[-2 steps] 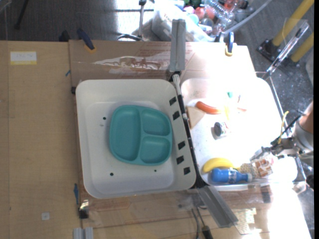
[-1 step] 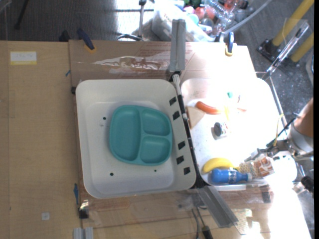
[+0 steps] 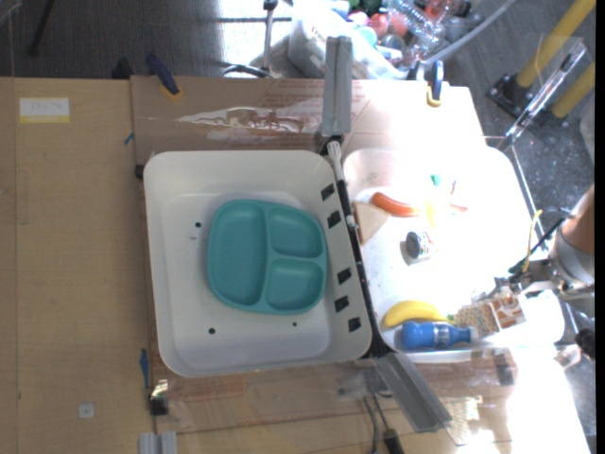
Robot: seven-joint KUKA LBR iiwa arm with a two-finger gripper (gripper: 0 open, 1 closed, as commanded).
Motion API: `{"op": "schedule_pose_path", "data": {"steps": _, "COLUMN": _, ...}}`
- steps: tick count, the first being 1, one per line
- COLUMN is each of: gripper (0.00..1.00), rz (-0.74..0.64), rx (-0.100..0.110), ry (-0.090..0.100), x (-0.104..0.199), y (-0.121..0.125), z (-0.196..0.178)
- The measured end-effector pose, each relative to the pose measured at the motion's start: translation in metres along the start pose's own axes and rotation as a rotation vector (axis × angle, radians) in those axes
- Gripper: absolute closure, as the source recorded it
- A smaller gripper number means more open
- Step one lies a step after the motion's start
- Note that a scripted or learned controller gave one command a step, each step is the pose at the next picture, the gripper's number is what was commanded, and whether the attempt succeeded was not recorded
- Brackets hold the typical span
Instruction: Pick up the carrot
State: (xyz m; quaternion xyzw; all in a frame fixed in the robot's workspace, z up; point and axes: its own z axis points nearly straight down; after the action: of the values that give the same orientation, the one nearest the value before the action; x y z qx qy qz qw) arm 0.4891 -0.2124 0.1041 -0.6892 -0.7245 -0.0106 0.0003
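Camera view puts the carrot (image 3: 393, 203) in the right bin (image 3: 492, 164), up near its far end and just beside the divider (image 3: 342, 244) between the bins, lying flat and untouched. Nearer me from the carrot sit a small round dark object (image 3: 413, 246), then a banana (image 3: 413, 312) and a blue bottle (image 3: 430, 335) at the bin's near edge. My tool (image 3: 558, 277) sits at the right rim, well apart from the carrot; I cannot tell whether it is spread or pressed together. I worry about glare washing out that bin, and about a slanted carrot rolling off a misaligned pinch.
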Motion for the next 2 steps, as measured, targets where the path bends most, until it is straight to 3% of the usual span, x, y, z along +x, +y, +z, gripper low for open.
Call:
{"op": "schedule_pose_path", "data": {"steps": 1, "gripper": 1.0, "rz": 0.253, "rx": 0.012, "ry": -0.017, "x": 0.037, "y": 0.008, "z": -0.102}}
{"op": "schedule_pose_path", "data": {"steps": 2, "gripper": 1.0, "rz": -0.004, "rx": 0.017, "ry": -0.013, "x": 0.147, "y": 0.015, "z": -0.078}}
